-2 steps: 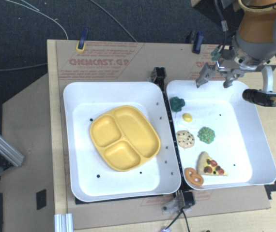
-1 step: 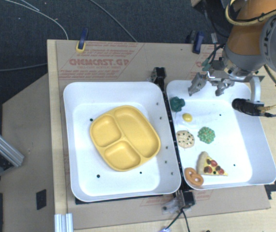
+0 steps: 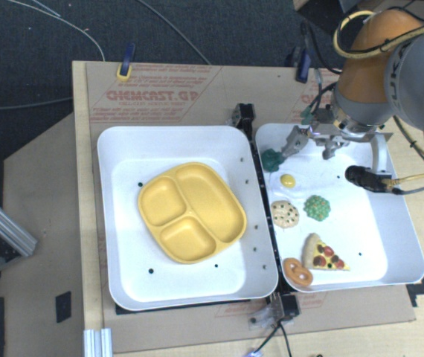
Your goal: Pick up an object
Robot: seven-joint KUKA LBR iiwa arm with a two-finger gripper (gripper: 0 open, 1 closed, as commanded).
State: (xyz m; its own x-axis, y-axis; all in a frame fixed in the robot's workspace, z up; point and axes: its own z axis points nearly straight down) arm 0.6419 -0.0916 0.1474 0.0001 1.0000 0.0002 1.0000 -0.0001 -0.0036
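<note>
The arm [image 3: 413, 65] was grey and rounded, with a broad orange band [image 3: 372, 58] above the wrist. A yellow cable [image 3: 357, 24] looped over the band. The gripper [image 3: 312, 143] had two slim grey metal fingers [image 3: 294, 141] beneath a small metallic mount.

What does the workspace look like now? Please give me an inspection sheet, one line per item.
Surface: cardboard-covered bench bearing a left bin and a right bin.
Job's things: in the right bin, a teal toy, yellow piece, cookie, broccoli, pizza slice and donut.
Clutter: yellow divided plate in the left bin.
Gripper: gripper open above the right bin's far end, holding nothing.
Cables: thin cables on the dark floor; yellow hose on the arm.
Surroundings: metal rail at left.
</note>
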